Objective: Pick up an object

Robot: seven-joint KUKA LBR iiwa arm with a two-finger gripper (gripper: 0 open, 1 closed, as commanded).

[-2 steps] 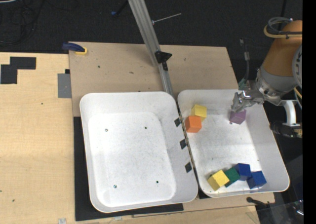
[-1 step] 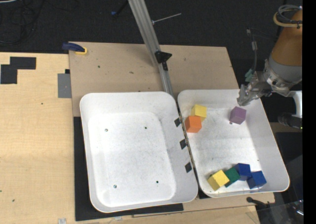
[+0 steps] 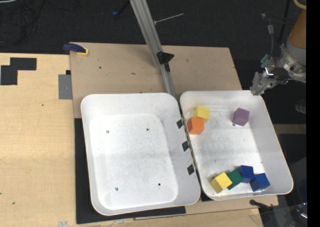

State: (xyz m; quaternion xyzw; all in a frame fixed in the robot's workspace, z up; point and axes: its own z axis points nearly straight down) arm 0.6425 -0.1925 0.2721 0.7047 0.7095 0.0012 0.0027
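Note:
The right bin [image 3: 272,136] holds several small blocks. A yellow block [image 3: 202,112] and an orange block [image 3: 195,125] touch near its left wall. A purple block [image 3: 241,116] sits alone toward the back. At the front lie a yellow block [image 3: 220,181], a green block [image 3: 234,178] and two blue blocks [image 3: 253,177] in a cluster. My gripper [image 3: 260,85] hangs at the bin's back right corner, outside and above the rim, with nothing visible in it. The arm's orange band shows at the right edge.
The left bin [image 3: 132,156] lies beside the right one, joined by black clips. A slanted aluminium rail [image 3: 150,36] rises behind the bins. A blue and yellow clamp [image 3: 76,48] sits at the board's back left corner.

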